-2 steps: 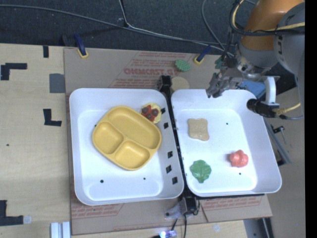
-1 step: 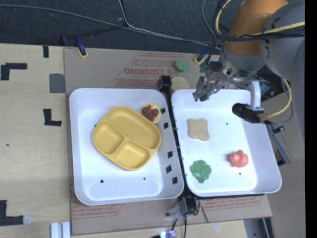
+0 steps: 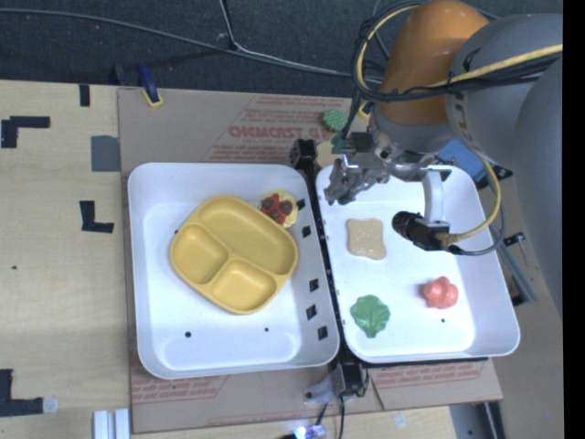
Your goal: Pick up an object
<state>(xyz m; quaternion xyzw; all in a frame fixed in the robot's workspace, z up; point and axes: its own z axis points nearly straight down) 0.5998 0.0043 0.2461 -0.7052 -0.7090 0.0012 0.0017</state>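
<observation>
The flat tan bread-slice-shaped piece point(image 3: 366, 239) lies in the right shallow white bin point(image 3: 484, 332), near its left wall and apart from the other items. The two-finger gripper point(image 3: 345, 188) hangs over the bin's upper left corner, just above this piece. Its dark metal parts merge into one mass, so whether it is wide, narrow or holding anything cannot be told. The grey arm with the orange band point(image 3: 430, 35) enters from the upper right and is cut off by the frame edge; it hides the bin's back rim.

Also in the right bin: a green leafy toy vegetable point(image 3: 370, 315) at the front and a pink-red lumpy toy point(image 3: 441, 293) to its right.

The left shallow white bin point(image 3: 155, 337) contains a yellow three-compartment plastic plate point(image 3: 234, 253). A small red-and-dark object point(image 3: 280, 208) rests at the plate's upper right edge; its identity is unclear.
</observation>
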